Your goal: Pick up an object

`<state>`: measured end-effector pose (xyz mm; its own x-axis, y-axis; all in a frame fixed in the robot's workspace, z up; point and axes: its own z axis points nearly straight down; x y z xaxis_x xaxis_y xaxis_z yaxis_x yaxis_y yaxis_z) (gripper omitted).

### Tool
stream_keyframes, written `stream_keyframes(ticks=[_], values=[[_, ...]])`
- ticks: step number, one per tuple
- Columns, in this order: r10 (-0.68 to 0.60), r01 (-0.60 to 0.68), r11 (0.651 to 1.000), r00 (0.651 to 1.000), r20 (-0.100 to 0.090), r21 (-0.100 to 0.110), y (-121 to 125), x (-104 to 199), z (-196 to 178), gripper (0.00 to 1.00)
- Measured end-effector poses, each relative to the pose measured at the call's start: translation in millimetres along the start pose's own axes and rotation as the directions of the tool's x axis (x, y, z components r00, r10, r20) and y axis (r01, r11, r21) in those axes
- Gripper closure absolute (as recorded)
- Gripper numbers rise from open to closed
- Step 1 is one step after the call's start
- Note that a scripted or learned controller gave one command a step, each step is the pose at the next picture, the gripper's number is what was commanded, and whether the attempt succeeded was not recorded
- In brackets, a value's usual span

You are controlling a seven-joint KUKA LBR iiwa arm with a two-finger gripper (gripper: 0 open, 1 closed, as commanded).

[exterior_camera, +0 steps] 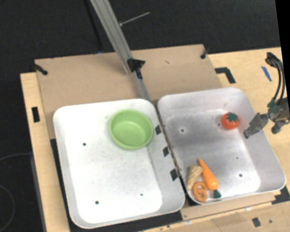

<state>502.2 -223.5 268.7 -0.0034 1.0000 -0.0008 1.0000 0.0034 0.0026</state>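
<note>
A small red tomato [230, 120] with a green cap sits loose in the right bin [187, 112], upper right of the floor, near the bin's right wall. The gripper [265, 121] hangs just beside that wall at the rim, dark and partly cut by the frame edge; two dark prongs show w/ a gap between them, so the fingers look apart, nothing between them. Tomato and gripper are near but not touching.

Task status, as it looks from here: nothing lifted yet. Approach appears under way; closing on an item and raising it are both left to do.

In the same bin's lower left corner lies a tight cluster: an orange carrot [209, 175], tapered and smooth; a pale tan piece [193, 175], lumpy, shape unclear; an orange ring-like piece [200, 190] below them. All read as toy food, prob. plastic or rubber.

Left bin [92, 199] holds a lime-green bowl [131, 129], round, glossy, upright, near its top right corner. Both bins are shallow white trays w/ rounded corners, floors dulled and scuffed grey. They sit on a tan board [87, 78]; a grey metal rail [109, 24] runs in from the top.
</note>
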Motion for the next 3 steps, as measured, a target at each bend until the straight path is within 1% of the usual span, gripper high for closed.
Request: stream_keyframes(ticks=[1, 2, 3], values=[[0.000, 0.000, 1.000, 1.000, 0.000, 0.000, 0, 0, 0, 0.00], [0.003, -0.003, 1.000, 1.000, 0.000, 0.006, -3, 7, 59, 0.00], [0.006, -0.006, 1.000, 1.000, 0.000, 0.004, 4, 10, 116, 0.00]])
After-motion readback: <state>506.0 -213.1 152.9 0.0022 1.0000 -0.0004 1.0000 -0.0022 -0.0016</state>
